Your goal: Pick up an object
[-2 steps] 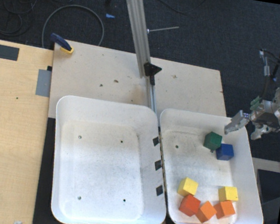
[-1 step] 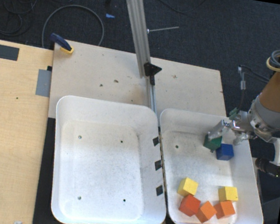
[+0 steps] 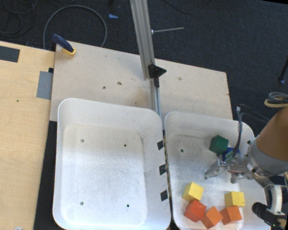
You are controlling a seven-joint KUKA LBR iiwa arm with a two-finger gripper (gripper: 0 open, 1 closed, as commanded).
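Note:
In the right bin (image 3: 185,129), a green block (image 3: 218,144) lies towards the back with a small blue object (image 3: 229,152) right beside it. Along the front lie two yellow blocks (image 3: 193,191) (image 3: 235,198), a red block (image 3: 195,210) and two orange blocks (image 3: 212,216) (image 3: 233,214). My gripper (image 3: 223,173) hangs low over the bin floor, just in front of the green block and behind the front row. Its fingers are spread open and nothing sits between them.
The left bin (image 3: 76,128) lies beside the right one, with black clips on the shared rim (image 3: 161,168). A slanted aluminium post (image 3: 144,35) rises behind the bins. My arm (image 3: 279,142) comes in over the right bin's right edge.

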